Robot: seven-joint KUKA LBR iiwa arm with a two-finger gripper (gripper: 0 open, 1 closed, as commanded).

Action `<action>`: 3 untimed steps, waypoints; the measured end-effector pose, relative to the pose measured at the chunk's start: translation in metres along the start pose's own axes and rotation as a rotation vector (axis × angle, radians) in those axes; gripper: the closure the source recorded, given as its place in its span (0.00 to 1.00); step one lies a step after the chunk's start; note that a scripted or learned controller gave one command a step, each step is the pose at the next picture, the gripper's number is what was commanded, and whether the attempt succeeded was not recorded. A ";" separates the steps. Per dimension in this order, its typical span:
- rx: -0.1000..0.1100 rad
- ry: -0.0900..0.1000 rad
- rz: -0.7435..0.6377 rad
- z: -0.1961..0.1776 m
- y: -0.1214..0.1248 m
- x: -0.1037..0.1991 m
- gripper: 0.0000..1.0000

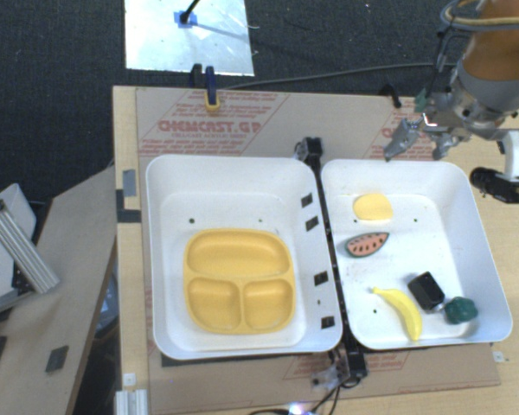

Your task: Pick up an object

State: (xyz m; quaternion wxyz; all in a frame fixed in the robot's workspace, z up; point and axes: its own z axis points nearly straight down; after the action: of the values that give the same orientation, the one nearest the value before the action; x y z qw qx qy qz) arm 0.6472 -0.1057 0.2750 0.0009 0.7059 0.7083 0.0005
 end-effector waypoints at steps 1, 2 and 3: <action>0.003 0.000 0.002 0.042 0.001 -0.002 0.00; 0.004 0.001 -0.001 0.089 0.010 0.000 0.00; 0.005 0.001 -0.001 0.149 0.007 0.008 0.00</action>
State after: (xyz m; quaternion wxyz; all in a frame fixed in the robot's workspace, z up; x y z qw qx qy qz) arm 0.6548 -0.0982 0.1263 -0.0014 0.7054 0.7088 -0.0010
